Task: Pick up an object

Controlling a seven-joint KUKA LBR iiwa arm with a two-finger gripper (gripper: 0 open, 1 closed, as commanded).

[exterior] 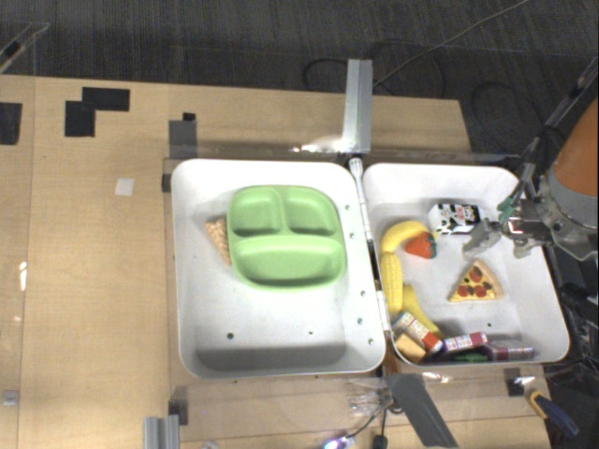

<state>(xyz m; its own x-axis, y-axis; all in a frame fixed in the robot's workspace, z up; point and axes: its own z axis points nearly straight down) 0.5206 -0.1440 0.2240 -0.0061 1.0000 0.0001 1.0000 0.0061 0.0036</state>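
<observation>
My gripper hangs open over the right bin, reaching in from the right, with nothing between its fingers. A pizza slice lies just below it. A black-and-white cow-patterned toy sits just to its upper left. Further left lie a yellow banana with a red strawberry against it, and a corn cob. Near the bin's front edge are a small sandwich-like piece and a dark red bar.
The left bin bears a green divided plate with a tan waffle-like piece poking out from its left side. A metal post stands behind the seam between the bins. Cables run along the back.
</observation>
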